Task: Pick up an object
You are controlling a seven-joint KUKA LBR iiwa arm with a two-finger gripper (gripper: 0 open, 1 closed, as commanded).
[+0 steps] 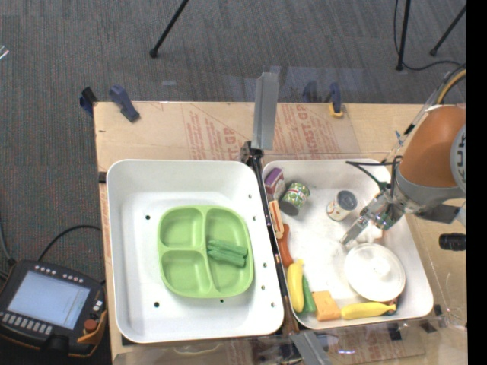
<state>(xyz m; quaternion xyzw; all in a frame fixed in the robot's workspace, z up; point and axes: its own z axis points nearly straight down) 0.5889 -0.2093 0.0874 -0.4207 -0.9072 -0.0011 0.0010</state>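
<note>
The two-finger gripper (364, 230) hangs in the right white bin (423, 276), fingers seemingly spread and pinching nothing, between a small grey-lidded round jar (342, 204) and a white round bowl (374, 272) near the front edge.

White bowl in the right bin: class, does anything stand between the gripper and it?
Nothing visible does. The gripper hangs just past the upper-left rim of the white bowl, with bare bin floor between. The small can stands off to the side.

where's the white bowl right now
The white bowl sits in the right bin, toward its near right corner, just below the gripper and above a yellow banana.
</note>
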